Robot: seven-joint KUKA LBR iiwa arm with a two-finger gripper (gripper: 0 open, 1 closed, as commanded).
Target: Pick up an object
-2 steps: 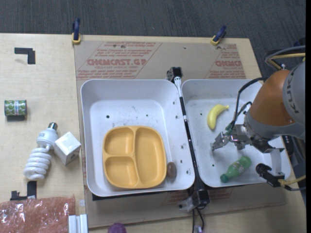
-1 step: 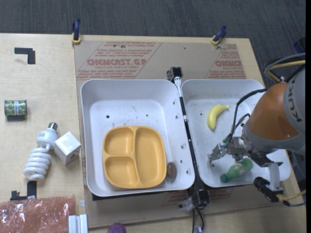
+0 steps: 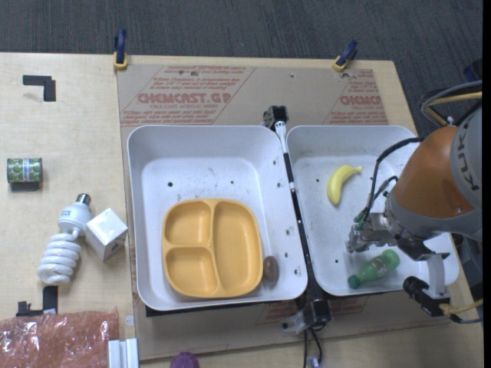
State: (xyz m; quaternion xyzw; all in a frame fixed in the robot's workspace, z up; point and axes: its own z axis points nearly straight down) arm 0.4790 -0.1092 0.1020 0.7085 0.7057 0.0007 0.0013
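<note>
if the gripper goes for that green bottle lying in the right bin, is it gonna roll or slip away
Probably apt to roll: the green bottle lies on its side on the right bin's smooth floor. Its round, glossy-looking body may slip from a pinch across it. It looks small and likely light, so a nudge from the gripper just above it could shove it.

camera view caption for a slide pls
Arm's hand lowered in the right bin above a green bottle, banana nearby; yellow tray in left bin.

Pale wood bench (image 3: 61, 136), two white bins (image 3: 146, 205), spiral bulb (image 3: 63, 250), small can (image 3: 24, 172), white cube (image 3: 107, 233)
</note>
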